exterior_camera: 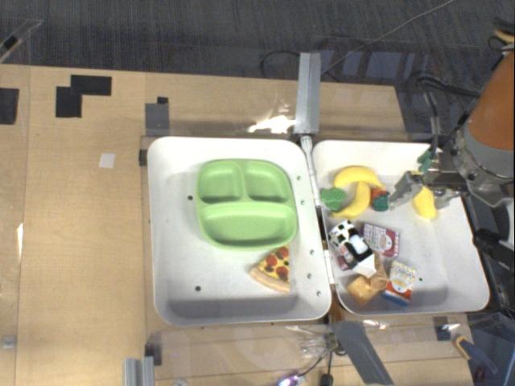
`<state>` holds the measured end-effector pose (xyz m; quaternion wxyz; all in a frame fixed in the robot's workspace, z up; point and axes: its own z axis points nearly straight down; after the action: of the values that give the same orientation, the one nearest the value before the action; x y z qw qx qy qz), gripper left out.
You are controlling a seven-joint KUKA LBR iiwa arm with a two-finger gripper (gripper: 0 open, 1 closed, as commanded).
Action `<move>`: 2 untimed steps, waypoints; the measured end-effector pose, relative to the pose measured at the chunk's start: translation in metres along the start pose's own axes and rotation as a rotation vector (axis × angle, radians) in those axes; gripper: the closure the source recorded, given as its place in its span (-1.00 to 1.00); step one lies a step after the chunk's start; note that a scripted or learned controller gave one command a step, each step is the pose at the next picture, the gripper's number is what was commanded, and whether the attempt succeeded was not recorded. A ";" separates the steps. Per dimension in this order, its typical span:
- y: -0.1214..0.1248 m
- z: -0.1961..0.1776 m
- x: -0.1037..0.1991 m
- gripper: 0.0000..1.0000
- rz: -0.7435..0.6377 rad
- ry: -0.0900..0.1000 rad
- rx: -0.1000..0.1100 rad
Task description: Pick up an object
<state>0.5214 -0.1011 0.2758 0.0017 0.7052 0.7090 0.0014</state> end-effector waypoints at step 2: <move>0.081 -0.001 0.051 -1.00 0.602 0.000 0.002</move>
<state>0.6021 -0.0492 0.2768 0.0007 0.8837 0.4680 0.0013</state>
